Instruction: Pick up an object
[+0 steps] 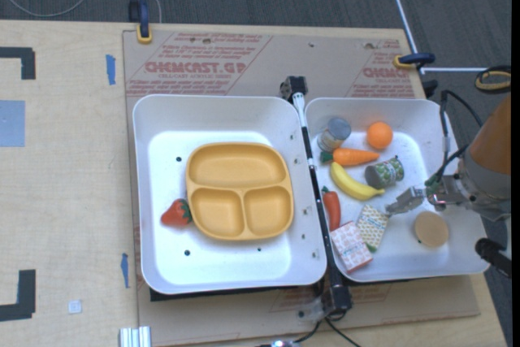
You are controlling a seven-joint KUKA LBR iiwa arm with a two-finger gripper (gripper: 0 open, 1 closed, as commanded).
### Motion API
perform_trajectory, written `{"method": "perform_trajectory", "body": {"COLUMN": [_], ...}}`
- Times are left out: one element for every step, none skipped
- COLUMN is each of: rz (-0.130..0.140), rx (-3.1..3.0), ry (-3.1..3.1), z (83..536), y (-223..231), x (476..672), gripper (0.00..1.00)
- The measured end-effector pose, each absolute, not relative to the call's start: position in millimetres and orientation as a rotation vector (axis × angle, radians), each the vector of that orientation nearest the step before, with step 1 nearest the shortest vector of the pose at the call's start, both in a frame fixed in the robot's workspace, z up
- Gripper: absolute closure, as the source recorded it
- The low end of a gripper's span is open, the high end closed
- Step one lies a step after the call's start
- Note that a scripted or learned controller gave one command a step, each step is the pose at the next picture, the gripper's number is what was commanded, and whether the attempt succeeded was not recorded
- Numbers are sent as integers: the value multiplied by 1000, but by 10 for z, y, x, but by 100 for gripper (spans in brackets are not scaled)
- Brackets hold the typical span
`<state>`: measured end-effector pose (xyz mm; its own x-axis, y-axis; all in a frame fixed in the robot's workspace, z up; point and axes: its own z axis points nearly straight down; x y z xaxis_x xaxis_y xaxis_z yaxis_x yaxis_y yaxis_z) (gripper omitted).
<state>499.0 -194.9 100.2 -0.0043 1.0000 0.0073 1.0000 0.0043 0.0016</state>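
The right bin (406,114) holds several items: an orange ball (379,134), a carrot (355,157), a banana (353,181), a green can (384,172), a grey tin (337,128), a red pepper (331,209), a patterned packet (372,225), a red-and-white box (351,245) and a tan disc (431,230). My gripper (400,203) hangs low over this bin, reaching in from the right. It sits just right of the banana, below the green can and above-left of the tan disc. I see nothing held in it.
The left bin (154,175) carries a yellow divided plate (240,189) with a red strawberry (175,213) against its left side. The bins meet at a black clamp rail (309,166). The arm's orange band (496,146) is over the right bin's right wall.
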Motion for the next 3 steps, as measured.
{"method": "perform_trajectory", "body": {"rz": [-10, -16, -15], "rx": [-2226, -2241, -2238], "ry": [-2228, -2234, -2233], "z": [885, 1029, 1019], "y": [-1149, -1184, -1179], "x": [4825, 4864, 4857], "gripper": [0, 100, 0]}}
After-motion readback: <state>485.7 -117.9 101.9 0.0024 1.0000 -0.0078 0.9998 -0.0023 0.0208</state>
